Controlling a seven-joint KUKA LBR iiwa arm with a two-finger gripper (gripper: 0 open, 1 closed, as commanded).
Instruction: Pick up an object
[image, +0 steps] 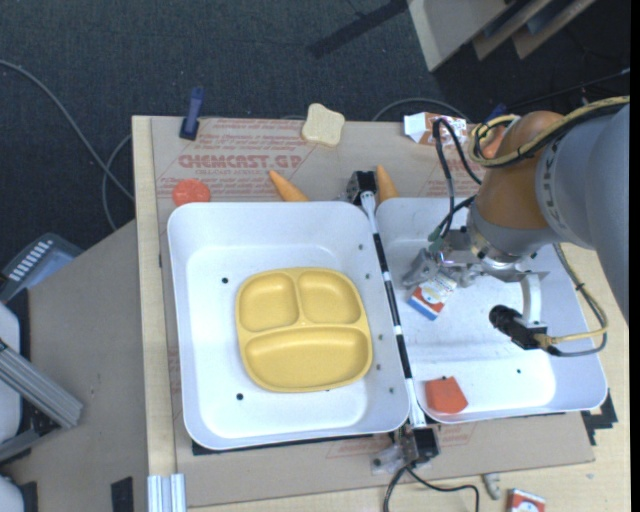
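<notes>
Two metal fingers (425, 268) hang over my small white red-and-blue packet (428, 300); I cannot tell their spread; orange block (446, 395) nearby.

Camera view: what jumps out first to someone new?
The yellow divided plate lying flat in the left bin. Then the grey-and-orange arm over the right bin, its gripper by a small red, white and blue item; an orange block sits near the front rim.
</notes>
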